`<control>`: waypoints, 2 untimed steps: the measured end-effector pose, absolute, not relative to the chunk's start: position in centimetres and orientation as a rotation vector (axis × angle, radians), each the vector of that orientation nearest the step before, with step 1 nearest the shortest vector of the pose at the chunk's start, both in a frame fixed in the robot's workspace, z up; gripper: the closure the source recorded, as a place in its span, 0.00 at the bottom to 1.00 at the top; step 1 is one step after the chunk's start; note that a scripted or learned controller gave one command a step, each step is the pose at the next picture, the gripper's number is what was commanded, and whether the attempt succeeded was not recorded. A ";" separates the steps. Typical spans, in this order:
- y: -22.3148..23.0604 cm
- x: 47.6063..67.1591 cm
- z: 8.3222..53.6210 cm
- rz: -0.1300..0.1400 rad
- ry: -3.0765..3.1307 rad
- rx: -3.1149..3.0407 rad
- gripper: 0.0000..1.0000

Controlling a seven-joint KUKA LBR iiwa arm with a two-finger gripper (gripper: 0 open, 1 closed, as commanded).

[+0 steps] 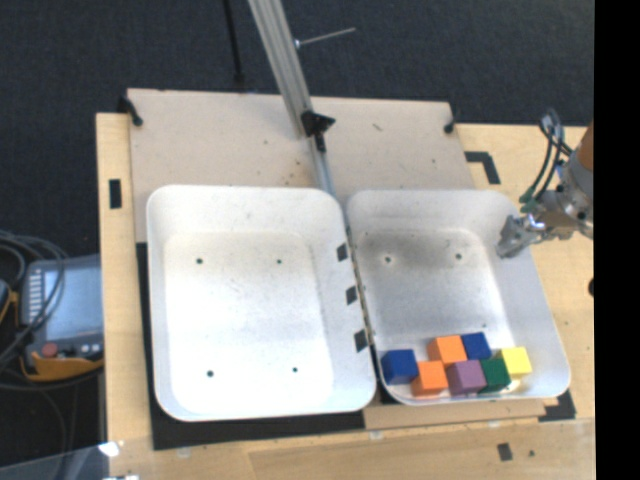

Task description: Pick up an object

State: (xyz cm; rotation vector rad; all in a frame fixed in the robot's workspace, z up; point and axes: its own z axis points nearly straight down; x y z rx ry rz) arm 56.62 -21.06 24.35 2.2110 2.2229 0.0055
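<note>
Seven small cubes sit huddled in the near corner of the right bin (520,298): a blue cube (399,365), two orange ones, a purple cube (466,376), a second blue, a green cube (495,372) and a yellow cube (516,360), most of them touching a neighbour. The gripper (512,236) hangs over the bin's far right rim, well apart from the pile, and at this size I cannot tell how it is set; nothing shows in its grasp. Now, the handling: these look like light, rigid blocks with flat matte faces, so they should take a squeeze without slipping or giving. The blue cube at the left end looks the best bet, with its left face free; the yellow at the right end sits close to the bin wall. Packed middle cubes leave little room either side. Both bins are smooth, shallow white trays with rounded corners, scuffed grey on their floors; the left bin (160,298) lies beside it on the pale wooden bench (115,268).
</note>
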 end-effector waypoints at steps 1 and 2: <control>-15.4 56.3 25.3 0.005 2.230 2.212 1.00; -10.6 56.3 24.1 0.000 2.228 2.215 1.00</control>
